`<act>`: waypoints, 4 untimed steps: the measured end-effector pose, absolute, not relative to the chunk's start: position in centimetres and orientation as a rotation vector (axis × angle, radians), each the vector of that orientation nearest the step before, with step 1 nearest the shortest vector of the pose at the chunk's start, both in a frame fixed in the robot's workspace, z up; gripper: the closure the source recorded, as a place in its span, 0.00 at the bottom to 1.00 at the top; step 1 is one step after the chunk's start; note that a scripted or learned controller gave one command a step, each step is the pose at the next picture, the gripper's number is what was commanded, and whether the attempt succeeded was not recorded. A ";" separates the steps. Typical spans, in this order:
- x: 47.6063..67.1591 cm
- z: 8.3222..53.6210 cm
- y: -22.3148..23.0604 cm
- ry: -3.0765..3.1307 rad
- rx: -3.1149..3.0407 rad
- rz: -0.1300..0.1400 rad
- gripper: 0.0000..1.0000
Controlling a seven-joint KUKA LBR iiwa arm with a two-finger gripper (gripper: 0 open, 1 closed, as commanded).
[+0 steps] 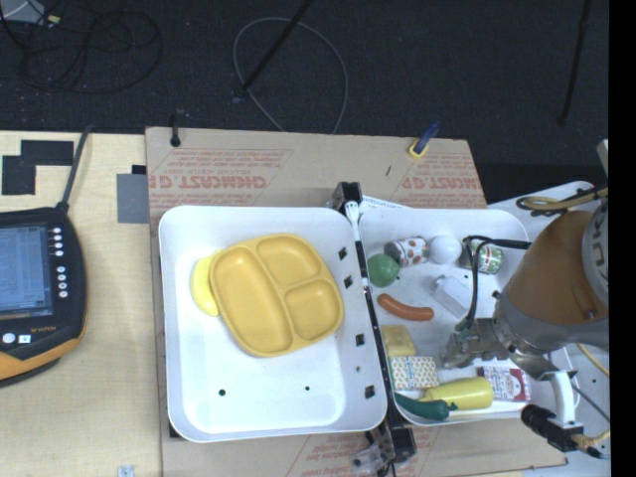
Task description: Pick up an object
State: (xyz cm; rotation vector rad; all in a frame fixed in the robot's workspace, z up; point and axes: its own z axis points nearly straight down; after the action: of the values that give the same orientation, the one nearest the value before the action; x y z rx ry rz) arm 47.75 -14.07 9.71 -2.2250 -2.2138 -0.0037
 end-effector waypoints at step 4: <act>59.1 8.6 -9.1 -2.225 -2.218 0.000 0.00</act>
State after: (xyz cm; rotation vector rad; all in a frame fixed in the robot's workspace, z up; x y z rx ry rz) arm 59.08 -9.15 8.63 -2.2183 -2.2248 0.0000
